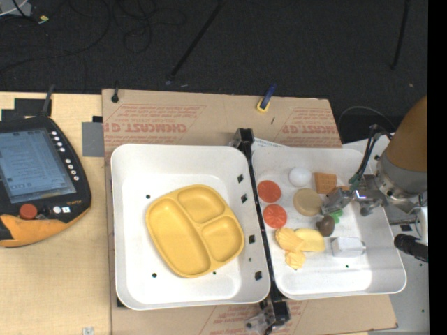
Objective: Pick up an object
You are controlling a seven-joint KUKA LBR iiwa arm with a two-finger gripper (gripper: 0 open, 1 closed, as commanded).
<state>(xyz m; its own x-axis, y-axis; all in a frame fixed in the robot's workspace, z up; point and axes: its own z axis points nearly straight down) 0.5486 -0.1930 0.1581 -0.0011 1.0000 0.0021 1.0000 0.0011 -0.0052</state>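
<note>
Brown lump [325, 225] lies in the right bin [380, 274], touching the tan disc [306, 202] and just above the yellow pieces [300, 241]. I read it as the likeliest target, since my gripper [338, 202] sits just beside it. Whether the gripper is open or closed, I cannot tell. My advice: centre over the lump, descend straight, and avoid the white block [347, 246] nearby. The yellow tray [194, 229] in the left bin [133, 187] is well apart.
</note>
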